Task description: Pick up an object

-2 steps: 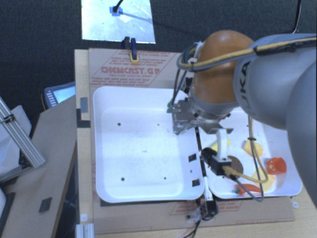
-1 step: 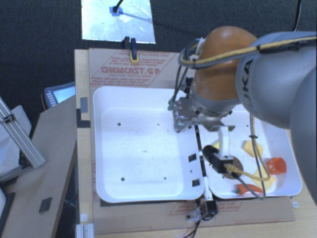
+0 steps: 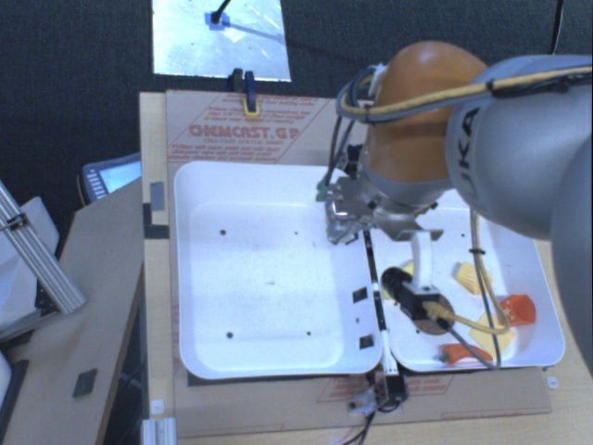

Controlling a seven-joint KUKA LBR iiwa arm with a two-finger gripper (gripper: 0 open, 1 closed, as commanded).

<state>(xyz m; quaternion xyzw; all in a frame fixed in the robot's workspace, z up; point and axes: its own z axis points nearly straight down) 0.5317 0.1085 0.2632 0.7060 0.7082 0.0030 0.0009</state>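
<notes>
Closest to the lens, the grey arm (image 3: 519, 137) with its orange band is seen across the upper right of the frame, reaching toward the middle. Beneath it two white bins are laid side by side on a cardboard sheet (image 3: 241, 128) with red lettering: the left bin (image 3: 269, 286) across the centre and left, and the right bin (image 3: 537, 336) at lower right, partly hidden by the arm. The pincer (image 3: 341, 219) is held at the centre of the frame, over the upper end of the seam where the bins meet. Whether it is apart or together cannot be told, and nothing is seen gripped in it. Things to be picked are found in the right bin: a yellow block (image 3: 473, 277), an orange piece (image 3: 517, 308) just below and right of it, and a small red piece (image 3: 454, 352) near the bottom rim. The approach is judged to be in hand, with no grasp made. For the next move the pincer would have to be shifted toward lower right, centred over one piece and lowered clear of the bin wall
</notes>
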